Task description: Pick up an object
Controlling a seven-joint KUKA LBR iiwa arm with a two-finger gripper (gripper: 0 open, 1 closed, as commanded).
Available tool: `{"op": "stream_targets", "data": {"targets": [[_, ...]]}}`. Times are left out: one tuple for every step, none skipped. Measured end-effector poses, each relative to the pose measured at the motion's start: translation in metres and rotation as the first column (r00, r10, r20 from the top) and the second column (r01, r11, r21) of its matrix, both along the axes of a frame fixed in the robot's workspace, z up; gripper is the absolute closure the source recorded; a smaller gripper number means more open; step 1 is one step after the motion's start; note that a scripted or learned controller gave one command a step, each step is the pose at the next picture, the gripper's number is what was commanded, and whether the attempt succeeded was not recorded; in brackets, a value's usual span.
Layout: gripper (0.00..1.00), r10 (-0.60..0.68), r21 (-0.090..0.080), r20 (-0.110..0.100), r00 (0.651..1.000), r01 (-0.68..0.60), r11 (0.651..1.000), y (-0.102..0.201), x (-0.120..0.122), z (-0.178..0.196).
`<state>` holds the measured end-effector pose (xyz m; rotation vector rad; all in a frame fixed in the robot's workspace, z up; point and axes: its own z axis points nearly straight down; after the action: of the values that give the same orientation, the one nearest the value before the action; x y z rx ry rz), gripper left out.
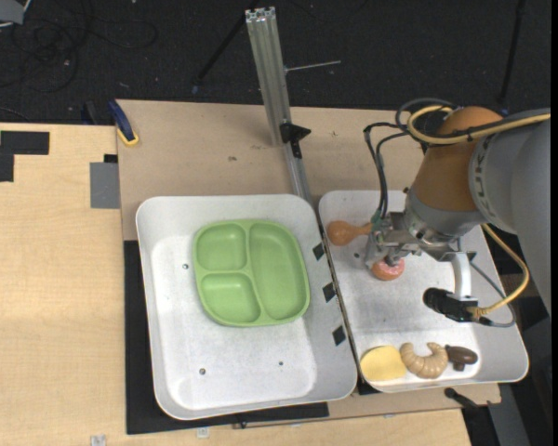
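Left bin (167,360) is holding a green divided plate (252,273), lying flat toward the bin's far side, three compartments showing. Right bin (502,365) is carrying an orange piece (342,233) near its far left corner, long axis running left-right. Just right of it, a pink and white round thing (388,268) is sitting under the gripper (391,249); whether the gripper is pinching it, cannot tell. Along the near edge a yellow piece (382,364), a tan curled shrimp-like toy (424,360) and a small brown piece (461,356) are lying in a row.
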<state>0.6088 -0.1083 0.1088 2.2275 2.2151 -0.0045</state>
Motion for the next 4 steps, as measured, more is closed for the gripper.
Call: {"op": "stream_targets", "data": {"targets": [[1.0, 0.006, 0.002, 0.003, 1.0, -0.006, 1.0, 0.004, 0.0, 0.043], [1.0, 0.006, 0.002, 0.004, 1.0, -0.006, 1.0, 0.003, 0.001, 0.096], [1.0, 0.01, 0.004, -0.002, 1.0, -0.01, 1.0, 0.047, -0.026, 0.104], [1.0, 0.011, 0.005, -0.002, 1.0, -0.011, 1.0, 0.096, -0.044, 0.116]]}}
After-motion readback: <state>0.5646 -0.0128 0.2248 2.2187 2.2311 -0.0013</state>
